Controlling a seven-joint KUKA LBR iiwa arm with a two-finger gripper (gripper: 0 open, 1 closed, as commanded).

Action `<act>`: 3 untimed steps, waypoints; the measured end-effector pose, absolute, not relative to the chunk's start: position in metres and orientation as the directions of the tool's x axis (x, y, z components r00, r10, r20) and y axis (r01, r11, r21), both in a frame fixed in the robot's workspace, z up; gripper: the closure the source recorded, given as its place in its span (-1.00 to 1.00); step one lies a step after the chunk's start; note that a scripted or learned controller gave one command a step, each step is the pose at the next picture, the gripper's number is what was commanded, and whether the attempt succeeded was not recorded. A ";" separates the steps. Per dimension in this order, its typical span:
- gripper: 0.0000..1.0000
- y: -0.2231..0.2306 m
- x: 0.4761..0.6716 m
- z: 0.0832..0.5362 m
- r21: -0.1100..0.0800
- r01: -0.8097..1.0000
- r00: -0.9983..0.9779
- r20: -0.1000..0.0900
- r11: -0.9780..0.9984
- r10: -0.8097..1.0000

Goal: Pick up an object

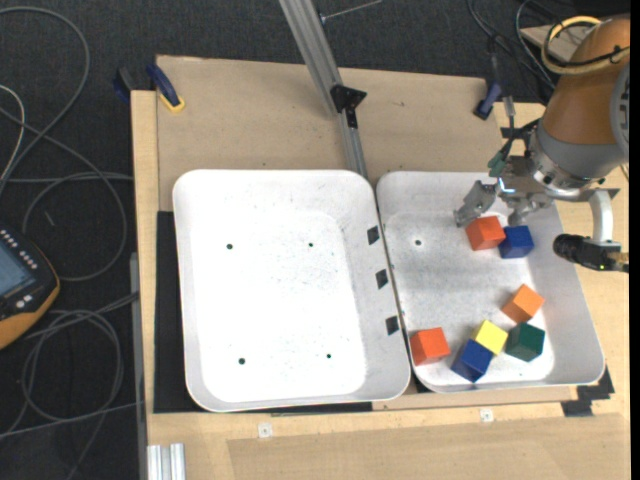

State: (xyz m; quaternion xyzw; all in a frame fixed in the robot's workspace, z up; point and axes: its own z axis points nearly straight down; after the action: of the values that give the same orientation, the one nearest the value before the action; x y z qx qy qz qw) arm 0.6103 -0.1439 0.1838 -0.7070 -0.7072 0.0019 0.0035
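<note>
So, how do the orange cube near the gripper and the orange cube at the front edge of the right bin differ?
The orange cube near the gripper lies at the far end of the right bin, right under the gripper, with a blue cube against its side. The orange cube at the front edge lies far from the gripper, with a small gap to its nearest neighbour, another blue cube. Both look alike in colour, shape and size.

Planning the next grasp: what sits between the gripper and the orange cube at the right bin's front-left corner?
Camera view: from the gripper to that orange cube lies bare white bin floor; nothing in between.
</note>
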 end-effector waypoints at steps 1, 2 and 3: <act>-1.00 -0.143 0.605 0.140 -0.006 1.000 0.000 0.002 0.000 1.000; 1.00 -0.143 0.607 0.155 0.003 1.000 0.000 0.001 0.000 1.000; 1.00 -0.143 0.610 0.220 0.009 1.000 -0.001 -0.002 0.001 1.000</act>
State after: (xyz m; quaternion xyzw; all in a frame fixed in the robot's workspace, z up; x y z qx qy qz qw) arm 0.6096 -0.1434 0.2199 -0.7066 -0.7076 -0.0025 -0.0040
